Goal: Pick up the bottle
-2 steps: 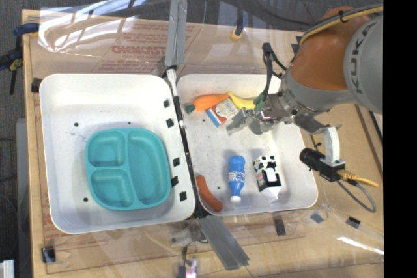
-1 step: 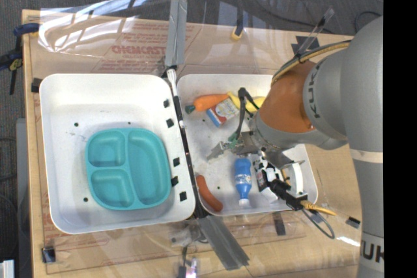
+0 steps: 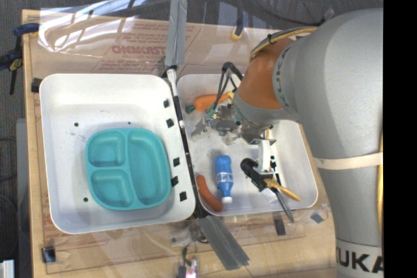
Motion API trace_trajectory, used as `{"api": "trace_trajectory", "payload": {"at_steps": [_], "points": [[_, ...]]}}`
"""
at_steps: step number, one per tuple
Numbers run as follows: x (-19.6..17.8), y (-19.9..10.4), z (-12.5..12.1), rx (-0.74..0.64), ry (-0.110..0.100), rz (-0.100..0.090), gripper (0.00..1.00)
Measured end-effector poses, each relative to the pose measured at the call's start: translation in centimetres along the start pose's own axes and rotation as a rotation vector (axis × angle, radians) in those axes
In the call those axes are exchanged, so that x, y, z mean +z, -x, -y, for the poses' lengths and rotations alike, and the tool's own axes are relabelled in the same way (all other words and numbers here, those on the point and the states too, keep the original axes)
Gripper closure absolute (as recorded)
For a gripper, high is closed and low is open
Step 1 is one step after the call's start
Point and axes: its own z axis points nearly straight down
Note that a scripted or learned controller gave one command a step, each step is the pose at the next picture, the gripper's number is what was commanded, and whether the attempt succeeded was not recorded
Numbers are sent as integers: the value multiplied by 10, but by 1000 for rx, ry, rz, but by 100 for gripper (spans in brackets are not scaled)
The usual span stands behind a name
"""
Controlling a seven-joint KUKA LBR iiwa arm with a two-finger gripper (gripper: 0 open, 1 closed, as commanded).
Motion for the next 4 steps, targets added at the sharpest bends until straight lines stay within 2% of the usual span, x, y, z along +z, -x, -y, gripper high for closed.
{"api": "trace_trajectory", "payload": {"at_steps": [1, 2, 3, 4], "points": [[0, 19, 70, -60, -1, -1, 0], [0, -1, 77, -34, 2, 3, 0], [-8, -1, 77, -39, 1, 3, 100], [-110, -43, 40, 157, -1, -1, 100]]}}
